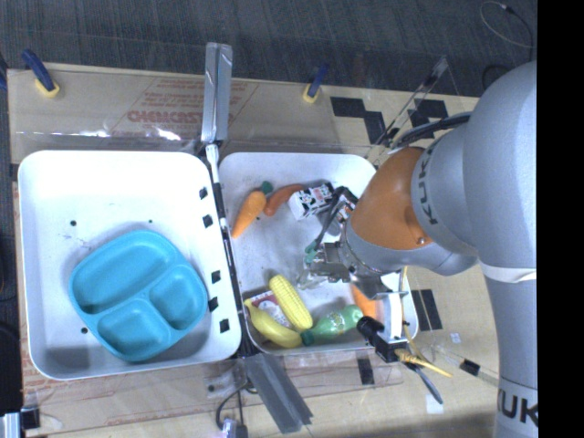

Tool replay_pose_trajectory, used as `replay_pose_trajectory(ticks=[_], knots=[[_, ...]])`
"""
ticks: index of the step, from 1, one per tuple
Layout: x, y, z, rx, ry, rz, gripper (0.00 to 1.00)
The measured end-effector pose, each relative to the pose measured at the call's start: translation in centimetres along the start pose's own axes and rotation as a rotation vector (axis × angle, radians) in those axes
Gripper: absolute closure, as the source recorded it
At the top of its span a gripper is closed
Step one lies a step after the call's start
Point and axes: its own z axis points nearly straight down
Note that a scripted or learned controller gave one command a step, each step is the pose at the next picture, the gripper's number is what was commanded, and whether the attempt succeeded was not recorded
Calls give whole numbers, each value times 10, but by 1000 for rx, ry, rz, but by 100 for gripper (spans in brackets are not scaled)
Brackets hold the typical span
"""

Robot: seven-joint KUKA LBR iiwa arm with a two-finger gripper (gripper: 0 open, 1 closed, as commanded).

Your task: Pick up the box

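A small white box with black print (311, 199) lies near the back of the right bin (274, 167), beside an orange carrot-like piece (282, 197). My gripper (317, 263) hangs low over the middle of the right bin, in front of the box and a short way from it. The grey wrist with its orange band (392, 213) covers the bin's right side. I see nothing held in the gripper.
A carrot (247, 212) lies at the right bin's left wall. Corn (290, 301), a banana (272, 328), a green bottle (334, 324) and a flat packet (260, 300) crowd its front. The left bin (55, 181) holds a blue divided plate (137, 292).
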Motion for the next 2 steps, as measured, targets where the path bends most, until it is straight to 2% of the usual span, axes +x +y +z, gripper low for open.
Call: replay_pose_trajectory(ticks=[1, 2], knots=[[-48, -19, -1, -4, 0, 318, 100], [-58, -20, -1, -1, 5, 877, 100]])
